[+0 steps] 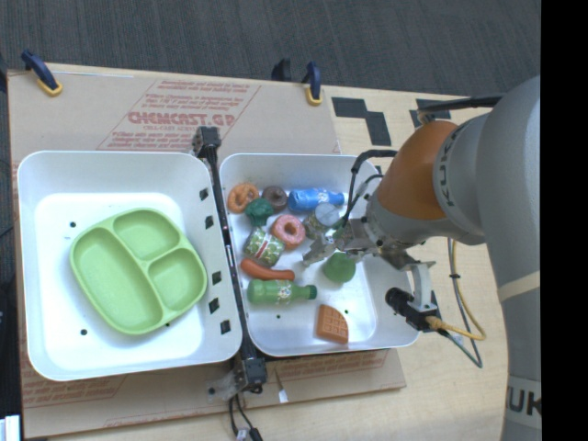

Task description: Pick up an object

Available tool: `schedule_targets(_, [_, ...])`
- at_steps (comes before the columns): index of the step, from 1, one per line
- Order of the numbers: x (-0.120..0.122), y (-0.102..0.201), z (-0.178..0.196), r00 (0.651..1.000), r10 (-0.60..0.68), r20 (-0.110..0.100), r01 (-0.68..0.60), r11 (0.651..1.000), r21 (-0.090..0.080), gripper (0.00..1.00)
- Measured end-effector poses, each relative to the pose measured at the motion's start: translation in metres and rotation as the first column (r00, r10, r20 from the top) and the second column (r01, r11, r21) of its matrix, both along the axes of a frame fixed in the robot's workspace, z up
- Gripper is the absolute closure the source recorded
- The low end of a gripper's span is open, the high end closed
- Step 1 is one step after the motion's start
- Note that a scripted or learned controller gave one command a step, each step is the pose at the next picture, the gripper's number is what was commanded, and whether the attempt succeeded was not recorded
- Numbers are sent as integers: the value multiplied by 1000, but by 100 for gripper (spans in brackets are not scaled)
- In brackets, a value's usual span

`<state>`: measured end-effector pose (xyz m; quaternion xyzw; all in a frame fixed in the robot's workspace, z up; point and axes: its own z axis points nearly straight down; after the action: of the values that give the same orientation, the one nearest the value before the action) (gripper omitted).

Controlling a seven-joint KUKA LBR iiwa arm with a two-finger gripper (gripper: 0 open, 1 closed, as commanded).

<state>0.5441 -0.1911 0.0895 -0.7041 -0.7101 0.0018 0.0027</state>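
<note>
The right bin (386, 333) holds several toy foods: an orange pretzel (243, 196), a brown donut (275, 195), a blue bottle (313, 198), a pink donut (288, 231), a green can (262, 247), a red sausage (266, 270), a green bottle (279, 292), a waffle piece (332, 324) and a round green piece (339, 267). My gripper (322, 244) reaches down into the bin from the right, just above the round green piece and beside the pink donut. Its fingers are tangled among the objects and their state is unclear.
The left bin (41, 333) carries a light green divided plate (138, 269). A black divider clip (208, 140) sits between the bins. The grey arm with its orange band (418, 182) covers the right bin's right side. Cables (459, 324) hang by the bin's right rim.
</note>
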Motion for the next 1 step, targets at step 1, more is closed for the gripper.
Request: schedule_targets(1, [0, 0, 7, 1000, 7, -4, -7, 1000, -1, 100])
